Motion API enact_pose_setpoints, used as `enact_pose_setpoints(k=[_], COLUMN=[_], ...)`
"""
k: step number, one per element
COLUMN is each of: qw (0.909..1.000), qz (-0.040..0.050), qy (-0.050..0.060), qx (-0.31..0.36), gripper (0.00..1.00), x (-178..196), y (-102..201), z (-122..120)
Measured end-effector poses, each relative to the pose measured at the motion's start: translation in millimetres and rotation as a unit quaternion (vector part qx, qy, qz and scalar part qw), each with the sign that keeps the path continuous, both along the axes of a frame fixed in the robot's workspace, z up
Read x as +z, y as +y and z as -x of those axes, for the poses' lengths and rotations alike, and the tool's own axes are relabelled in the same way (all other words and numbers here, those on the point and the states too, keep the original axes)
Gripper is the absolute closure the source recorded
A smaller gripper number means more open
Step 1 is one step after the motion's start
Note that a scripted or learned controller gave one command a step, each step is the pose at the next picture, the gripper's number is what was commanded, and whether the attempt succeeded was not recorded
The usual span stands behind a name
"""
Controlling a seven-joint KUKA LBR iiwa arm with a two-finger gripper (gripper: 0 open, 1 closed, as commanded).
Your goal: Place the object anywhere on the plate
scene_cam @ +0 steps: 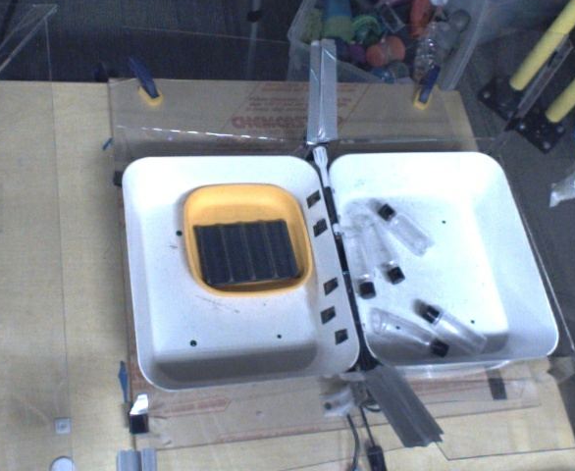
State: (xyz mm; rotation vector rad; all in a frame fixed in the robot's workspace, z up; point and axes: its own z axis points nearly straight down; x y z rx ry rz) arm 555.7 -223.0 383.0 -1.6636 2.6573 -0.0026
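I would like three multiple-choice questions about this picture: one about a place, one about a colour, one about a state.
1. Where is the plate?
A. In the left bin
B. In the right bin
C. On the bench outside the bins

2. What colour is the plate?
A. Blue
B. Yellow-orange
C. Green

3. How do the clear tubes with black caps stand?
A. Upright in a rack
B. Stacked on the plate
C. Lying loose on the floor of the right bin

Answers:
1. A, the plate sits inside the left bin.
2. B, its rim is yellow-orange around a dark ribbed slab.
3. C, the tubes lie on their sides, scattered in the right bin.
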Motion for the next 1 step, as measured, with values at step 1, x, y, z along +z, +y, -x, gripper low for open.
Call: enact_pose_setpoints(k=[1], qw=[0.9947], qz=[-0.0002], qy=[0.001], qx=[0.102], gripper=[0.0], x=[-87.9], y=[1.3], z=[2.6])
